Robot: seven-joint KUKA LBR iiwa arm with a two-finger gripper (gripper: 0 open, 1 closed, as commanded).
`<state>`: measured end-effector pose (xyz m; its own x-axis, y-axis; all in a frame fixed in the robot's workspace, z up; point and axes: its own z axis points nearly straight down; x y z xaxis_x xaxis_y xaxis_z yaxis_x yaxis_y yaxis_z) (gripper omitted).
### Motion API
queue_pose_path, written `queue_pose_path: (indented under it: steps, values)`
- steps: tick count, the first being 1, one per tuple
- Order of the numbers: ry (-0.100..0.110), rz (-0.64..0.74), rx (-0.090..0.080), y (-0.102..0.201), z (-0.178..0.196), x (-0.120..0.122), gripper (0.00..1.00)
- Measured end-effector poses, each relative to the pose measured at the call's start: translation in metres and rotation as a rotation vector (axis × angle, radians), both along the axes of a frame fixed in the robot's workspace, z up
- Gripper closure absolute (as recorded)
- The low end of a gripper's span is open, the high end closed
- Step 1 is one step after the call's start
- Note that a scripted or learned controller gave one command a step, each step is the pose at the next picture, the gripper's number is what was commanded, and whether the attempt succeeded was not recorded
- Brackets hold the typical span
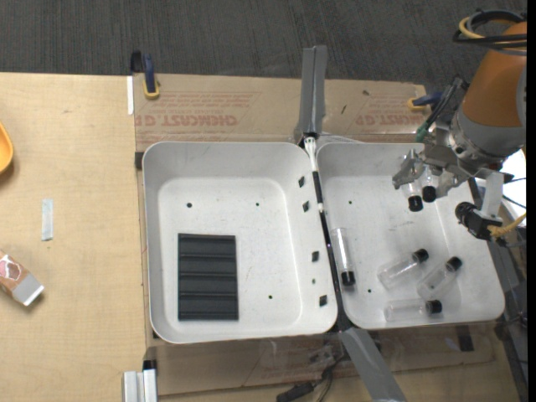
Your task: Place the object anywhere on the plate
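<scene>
A dark ridged rectangular plate [208, 276] lies flat in the left bin [159, 224], toward its near left. Several clear vials with black caps lie in the right bin [368, 166]: one [342, 254] along its left wall, one [400, 268] and another [439, 277] near the middle front, and one [409, 311] by the front rim. My gripper [421, 198] hangs over the back right part of the right bin, behind the vials and apart from them. Its two dark tips stand slightly apart, open, with nothing between them.
A grey divider bar [314, 90] runs between the bins at the back. Clamps [147, 74] hold brown cardboard behind the bins. Left of the bins the wooden bench holds a small packet [18, 280] and a grey strip [47, 220]. Cables [486, 218] hang beside the wrist.
</scene>
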<state>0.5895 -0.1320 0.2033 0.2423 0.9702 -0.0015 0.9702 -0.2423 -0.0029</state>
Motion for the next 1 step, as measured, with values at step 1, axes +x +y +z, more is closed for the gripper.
queue_pose_path:
  steps: [1]
  values:
    - [0.003, -0.070, 0.000, 0.0795, -0.0137, -0.0198, 1.00]
